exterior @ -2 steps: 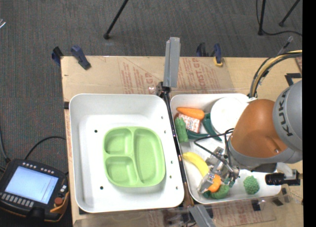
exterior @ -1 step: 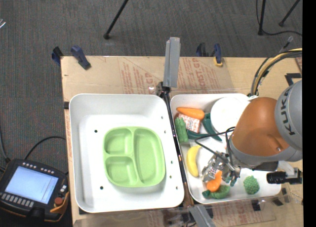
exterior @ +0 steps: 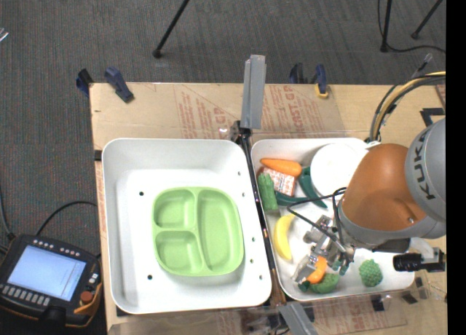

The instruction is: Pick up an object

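Note:
My gripper (exterior: 317, 259) is down in the right bin (exterior: 329, 144), at its front edge. Right at its tip lies a small orange piece (exterior: 318, 272) on top of a dark green leafy toy (exterior: 325, 282). The orange-banded wrist (exterior: 378, 191) covers the bin's middle right. A yellow banana (exterior: 283, 236) lies just left of the gripper. A light green broccoli-like toy (exterior: 370, 273) sits to its right. Farther back lie an orange carrot (exterior: 282, 167), a red-and-white box (exterior: 279, 181) and a green cucumber (exterior: 268, 192).
The left bin (exterior: 120, 159) holds a light green divided plate (exterior: 197, 231). A white plate (exterior: 335, 167) and a dark green curved piece (exterior: 309, 191) sit at the back of the right bin. A grey post (exterior: 253, 93) stands behind the bins. A teach pendant (exterior: 47, 277) lies at lower left.

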You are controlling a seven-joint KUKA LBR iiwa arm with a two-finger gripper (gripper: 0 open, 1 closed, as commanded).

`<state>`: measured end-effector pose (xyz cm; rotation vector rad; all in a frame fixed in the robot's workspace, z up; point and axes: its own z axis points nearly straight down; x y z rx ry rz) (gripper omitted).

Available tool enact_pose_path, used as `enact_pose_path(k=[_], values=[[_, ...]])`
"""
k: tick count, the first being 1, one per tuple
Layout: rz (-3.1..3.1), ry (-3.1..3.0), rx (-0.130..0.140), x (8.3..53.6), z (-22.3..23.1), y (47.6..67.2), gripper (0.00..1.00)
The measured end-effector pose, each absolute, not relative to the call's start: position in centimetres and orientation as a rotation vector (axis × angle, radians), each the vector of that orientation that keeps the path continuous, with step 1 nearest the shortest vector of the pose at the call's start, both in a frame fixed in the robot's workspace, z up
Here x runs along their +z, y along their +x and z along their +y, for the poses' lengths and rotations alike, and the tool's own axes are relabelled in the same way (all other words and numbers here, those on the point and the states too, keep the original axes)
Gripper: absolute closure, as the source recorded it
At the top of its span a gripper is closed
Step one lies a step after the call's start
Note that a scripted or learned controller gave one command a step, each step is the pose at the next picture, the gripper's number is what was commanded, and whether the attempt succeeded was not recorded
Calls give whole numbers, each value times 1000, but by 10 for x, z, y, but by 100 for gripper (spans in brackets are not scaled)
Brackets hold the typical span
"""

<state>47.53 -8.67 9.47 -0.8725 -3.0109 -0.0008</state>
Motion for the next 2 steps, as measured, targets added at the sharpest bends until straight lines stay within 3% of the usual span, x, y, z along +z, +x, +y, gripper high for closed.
enact_pose_path(k=[1, 2], values=[[-3068, -652, -1, 86, -78, 475, 0], [-3030, -826, -1, 87, -124, 491, 0]])
